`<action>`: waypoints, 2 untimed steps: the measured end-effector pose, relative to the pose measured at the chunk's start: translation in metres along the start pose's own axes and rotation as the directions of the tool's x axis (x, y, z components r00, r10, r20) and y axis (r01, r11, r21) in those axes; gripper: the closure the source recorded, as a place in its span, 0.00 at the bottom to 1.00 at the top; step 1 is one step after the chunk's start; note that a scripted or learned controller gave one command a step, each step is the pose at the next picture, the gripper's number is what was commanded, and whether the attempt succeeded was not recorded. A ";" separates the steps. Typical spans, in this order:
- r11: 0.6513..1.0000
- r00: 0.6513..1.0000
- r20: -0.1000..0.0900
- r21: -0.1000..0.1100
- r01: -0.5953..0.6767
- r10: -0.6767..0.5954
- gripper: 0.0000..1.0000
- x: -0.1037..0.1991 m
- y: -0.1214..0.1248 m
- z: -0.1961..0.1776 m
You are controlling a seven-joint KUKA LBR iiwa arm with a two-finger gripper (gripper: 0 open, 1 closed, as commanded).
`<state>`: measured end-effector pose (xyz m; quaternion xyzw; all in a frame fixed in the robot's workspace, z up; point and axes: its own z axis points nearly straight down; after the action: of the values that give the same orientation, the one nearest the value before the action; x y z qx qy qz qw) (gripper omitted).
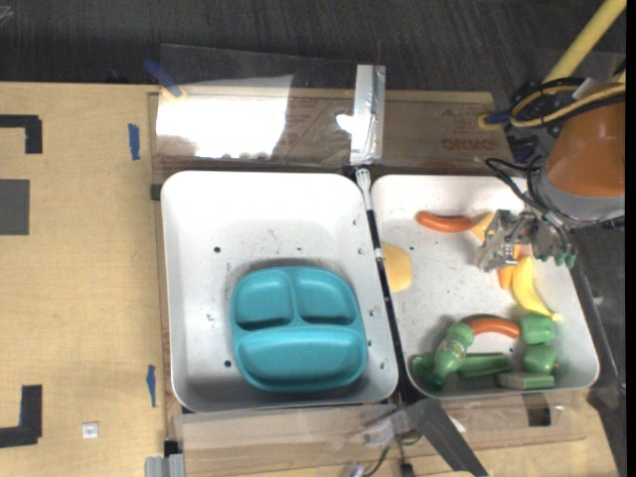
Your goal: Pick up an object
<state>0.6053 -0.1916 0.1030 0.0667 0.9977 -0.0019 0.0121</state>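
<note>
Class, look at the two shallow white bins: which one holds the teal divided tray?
The left bin holds the teal divided tray. The right bin holds small toy foods instead, with the gripper over it.

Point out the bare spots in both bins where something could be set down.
Left bin: bare floor above the teal tray. Right bin: bare middle, between the orange carrot and the green toys. Crowded around the gripper and the banana.

A yellow banana [527, 288], an orange sausage [449, 222] and green toys [477, 356] lie in the right bin [437, 192].
</note>
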 end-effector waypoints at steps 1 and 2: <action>1.000 1.000 -0.002 0.000 0.000 0.000 0.00 0.000 0.000 0.001; 0.997 0.997 -0.015 -0.002 -0.072 0.072 0.00 -0.001 -0.015 0.015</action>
<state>0.6050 -0.2063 0.0879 0.1024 0.9947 0.0004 0.0048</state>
